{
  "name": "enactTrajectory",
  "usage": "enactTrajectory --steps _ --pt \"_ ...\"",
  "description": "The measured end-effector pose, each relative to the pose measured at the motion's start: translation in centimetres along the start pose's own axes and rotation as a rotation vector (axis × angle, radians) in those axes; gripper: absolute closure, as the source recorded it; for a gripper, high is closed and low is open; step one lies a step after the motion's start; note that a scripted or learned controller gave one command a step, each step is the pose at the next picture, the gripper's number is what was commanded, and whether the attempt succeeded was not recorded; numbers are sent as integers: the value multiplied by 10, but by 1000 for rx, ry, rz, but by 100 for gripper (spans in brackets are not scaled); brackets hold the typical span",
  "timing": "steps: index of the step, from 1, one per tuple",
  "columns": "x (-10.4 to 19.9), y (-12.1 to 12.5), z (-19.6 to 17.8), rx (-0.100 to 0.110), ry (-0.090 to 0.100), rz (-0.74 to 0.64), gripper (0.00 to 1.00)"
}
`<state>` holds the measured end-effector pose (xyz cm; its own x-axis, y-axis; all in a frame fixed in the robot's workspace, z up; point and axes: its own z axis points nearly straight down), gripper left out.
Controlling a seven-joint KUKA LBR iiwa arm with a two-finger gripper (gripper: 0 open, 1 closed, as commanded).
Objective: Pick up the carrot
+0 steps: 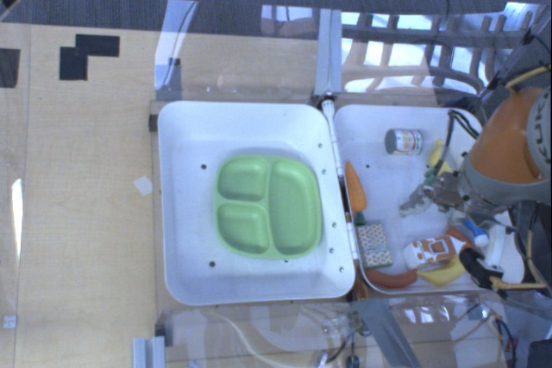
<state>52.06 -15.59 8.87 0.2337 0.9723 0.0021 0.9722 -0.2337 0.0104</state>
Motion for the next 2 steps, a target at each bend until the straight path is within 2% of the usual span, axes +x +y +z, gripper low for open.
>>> enactTrajectory --steps 1,2 --pt "1 3 -11 -6 1 -3 100" --pt "-37 21 -1 2 3 -205 100"
